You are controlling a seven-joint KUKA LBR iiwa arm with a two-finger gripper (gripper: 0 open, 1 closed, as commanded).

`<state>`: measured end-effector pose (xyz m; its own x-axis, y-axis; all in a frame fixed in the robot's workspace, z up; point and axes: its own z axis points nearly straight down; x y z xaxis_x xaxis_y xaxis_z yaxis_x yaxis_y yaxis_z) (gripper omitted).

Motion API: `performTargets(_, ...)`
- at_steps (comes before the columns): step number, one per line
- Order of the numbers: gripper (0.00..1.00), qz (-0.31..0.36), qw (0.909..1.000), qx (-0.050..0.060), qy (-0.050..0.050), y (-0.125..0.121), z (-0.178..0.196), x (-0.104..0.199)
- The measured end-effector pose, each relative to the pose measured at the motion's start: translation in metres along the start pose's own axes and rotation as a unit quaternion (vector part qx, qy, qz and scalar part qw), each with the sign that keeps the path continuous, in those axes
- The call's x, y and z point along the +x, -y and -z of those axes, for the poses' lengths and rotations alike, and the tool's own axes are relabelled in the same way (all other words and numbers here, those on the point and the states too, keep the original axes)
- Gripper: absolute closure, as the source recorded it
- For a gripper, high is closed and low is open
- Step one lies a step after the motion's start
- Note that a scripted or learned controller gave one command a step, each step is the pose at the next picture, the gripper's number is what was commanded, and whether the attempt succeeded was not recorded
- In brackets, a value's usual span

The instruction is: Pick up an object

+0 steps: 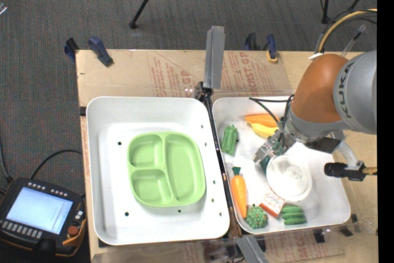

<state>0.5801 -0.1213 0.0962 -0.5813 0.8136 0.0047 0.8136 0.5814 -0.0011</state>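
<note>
The desk (154,71) carries two white bins side by side. The left bin (104,114) holds a green divided plate (166,168), set flat near its middle as if ready to take whatever gets lifted over. The right bin (335,209) is the stock: toys scattered loose, which looks deliberate, leaving gaps for a grab.

Along that bin's left wall lie a green pickle-like piece (229,138), and below it a carrot (238,193) with a broccoli floret (256,217) at its tip, near the front left corner. A yellow banana (263,130) and an orange piece (260,119) sit toward the back wall. A small red-and-white box (271,202) and a green pea pod (293,215) rest by the front wall. A round white disc (289,177), maybe a lid or bowl, lies in the middle.

The arm (329,95) reaches in from the bin's right side, its orange band bent over the back half and the wrist tipped down and toward the left. The hand (269,151) sits low, just at the disc's back-left rim and just in front of the banana. Its fingers look slightly apart with nothing between them, though it is small and hard to be sure. My guess is it is lining up on the disc or the banana; nothing is lifted yet.
</note>
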Motion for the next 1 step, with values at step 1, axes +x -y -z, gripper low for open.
performTargets(1,1.00,-0.027,0.9996,-0.005,0.004,-0.0691,0.0955,0.0521)
